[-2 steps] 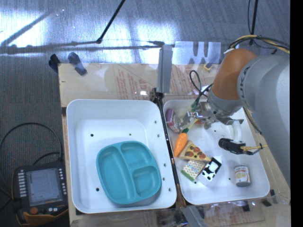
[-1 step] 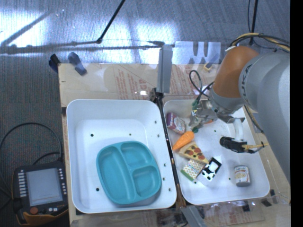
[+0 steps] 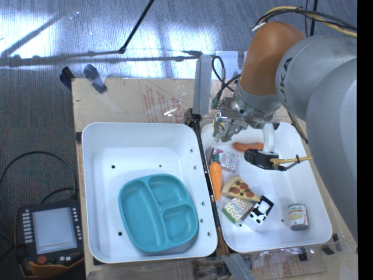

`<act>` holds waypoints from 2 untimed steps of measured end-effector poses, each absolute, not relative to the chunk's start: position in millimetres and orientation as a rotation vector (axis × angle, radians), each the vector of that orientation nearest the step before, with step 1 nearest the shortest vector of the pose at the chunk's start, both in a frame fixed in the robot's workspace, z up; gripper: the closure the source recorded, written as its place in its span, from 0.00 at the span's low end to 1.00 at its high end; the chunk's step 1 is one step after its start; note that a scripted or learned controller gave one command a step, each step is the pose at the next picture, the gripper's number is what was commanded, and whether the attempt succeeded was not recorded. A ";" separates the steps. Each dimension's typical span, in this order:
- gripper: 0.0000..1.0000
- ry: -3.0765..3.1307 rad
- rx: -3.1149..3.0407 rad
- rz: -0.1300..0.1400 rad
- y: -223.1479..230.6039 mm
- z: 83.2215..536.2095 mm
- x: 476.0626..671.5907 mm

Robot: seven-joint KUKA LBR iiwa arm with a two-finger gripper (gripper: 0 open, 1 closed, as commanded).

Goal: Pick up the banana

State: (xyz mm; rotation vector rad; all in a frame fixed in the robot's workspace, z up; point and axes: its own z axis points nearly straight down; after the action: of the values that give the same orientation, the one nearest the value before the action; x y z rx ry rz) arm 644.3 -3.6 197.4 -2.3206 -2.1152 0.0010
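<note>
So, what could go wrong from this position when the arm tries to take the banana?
1. I cannot make out a banana. The gripper hangs over the right bin's far left corner, so it may take the carrot or small packet instead.
2. It is close to the bin wall and could strike it.

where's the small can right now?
In the camera view, the can sits in the right bin, near that bin's lower right corner, just right of the black-and-white cow toy.
</note>
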 end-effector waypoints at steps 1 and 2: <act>1.00 -2.118 -2.316 0.005 -2.8 205.5 644.5; 1.00 -2.120 -2.313 0.006 -2.6 214.3 645.0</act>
State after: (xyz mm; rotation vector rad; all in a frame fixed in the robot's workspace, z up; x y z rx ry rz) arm 645.0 -2.6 214.3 -2.3133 -2.1199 0.0064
